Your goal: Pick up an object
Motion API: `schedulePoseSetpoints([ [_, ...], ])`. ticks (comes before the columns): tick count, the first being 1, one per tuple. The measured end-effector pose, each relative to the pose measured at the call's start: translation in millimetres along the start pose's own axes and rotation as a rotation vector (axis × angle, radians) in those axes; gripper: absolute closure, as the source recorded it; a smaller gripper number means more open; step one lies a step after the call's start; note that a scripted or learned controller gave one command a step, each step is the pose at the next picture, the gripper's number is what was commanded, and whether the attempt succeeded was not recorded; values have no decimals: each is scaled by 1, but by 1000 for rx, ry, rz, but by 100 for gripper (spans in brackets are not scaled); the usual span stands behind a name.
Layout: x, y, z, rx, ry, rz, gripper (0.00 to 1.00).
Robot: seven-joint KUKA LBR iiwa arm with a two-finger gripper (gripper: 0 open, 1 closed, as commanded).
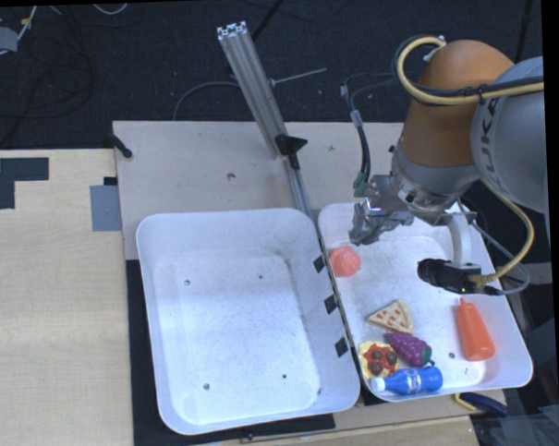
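Observation:
My gripper (367, 227) hangs over the back left part of the right bin (513, 369), below the orange band of the arm. A red ball (345, 261) lies just in front of it and slightly to its left, apart from it. Nothing shows held in the gripper. Further forward in the same bin lie a pizza slice toy (391, 316), purple grapes (410, 348), a yellow and red toy (377, 359), a blue bottle (412, 381) and an orange carrot-like piece (473, 330).
The left bin (170, 268) stands beside the right one, joined by black clips (330, 303). A slanted metal post (258, 91) rises behind the bins. A black fitting on a white bracket (448, 273) and cables hang off the arm over the right bin.

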State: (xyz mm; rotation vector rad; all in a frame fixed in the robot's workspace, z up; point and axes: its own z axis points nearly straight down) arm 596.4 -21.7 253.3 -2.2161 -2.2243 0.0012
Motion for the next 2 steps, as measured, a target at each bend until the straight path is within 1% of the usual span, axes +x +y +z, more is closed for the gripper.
schedulePoseSetpoints([
  [1, 49, 12, -2, -1, -1, 1, 100],
  [2, 93, 31, 0, -1, 0, 1, 100],
])
